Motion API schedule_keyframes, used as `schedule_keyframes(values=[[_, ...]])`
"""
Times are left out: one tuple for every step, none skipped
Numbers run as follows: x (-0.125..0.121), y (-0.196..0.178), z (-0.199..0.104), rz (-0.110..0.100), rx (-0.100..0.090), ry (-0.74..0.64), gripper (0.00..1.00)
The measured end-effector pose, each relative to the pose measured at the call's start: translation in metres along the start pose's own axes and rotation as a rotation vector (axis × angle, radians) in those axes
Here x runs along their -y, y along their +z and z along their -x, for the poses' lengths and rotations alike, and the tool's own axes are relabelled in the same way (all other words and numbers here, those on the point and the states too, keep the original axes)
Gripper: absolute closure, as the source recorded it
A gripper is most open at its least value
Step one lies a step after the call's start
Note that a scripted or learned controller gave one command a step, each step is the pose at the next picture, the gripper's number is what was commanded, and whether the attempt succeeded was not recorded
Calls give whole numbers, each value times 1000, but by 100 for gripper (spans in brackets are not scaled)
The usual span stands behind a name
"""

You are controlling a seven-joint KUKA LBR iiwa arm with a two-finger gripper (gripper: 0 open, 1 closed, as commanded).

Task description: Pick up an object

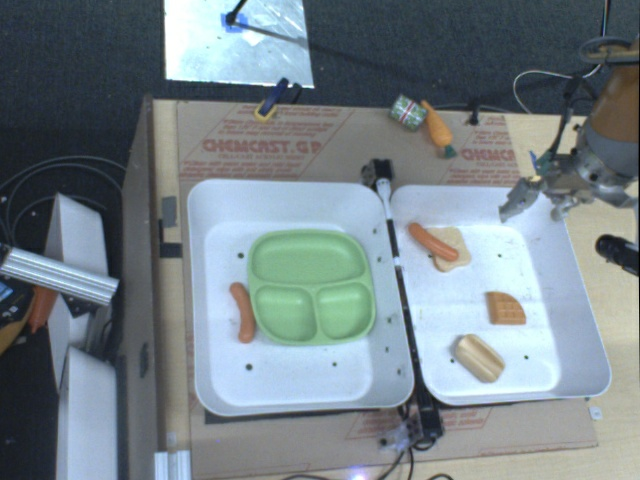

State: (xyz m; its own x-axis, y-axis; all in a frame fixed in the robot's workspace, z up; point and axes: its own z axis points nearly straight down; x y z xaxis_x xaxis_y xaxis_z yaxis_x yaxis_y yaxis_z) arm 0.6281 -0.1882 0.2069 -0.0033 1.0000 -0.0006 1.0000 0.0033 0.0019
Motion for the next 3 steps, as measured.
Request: schedule_keyframes(values=[[47, 119, -5, -2, 0, 2, 0], [97, 123, -18, -1, -1, 2, 0], [96, 112, -18, 2, 0, 1, 100]])
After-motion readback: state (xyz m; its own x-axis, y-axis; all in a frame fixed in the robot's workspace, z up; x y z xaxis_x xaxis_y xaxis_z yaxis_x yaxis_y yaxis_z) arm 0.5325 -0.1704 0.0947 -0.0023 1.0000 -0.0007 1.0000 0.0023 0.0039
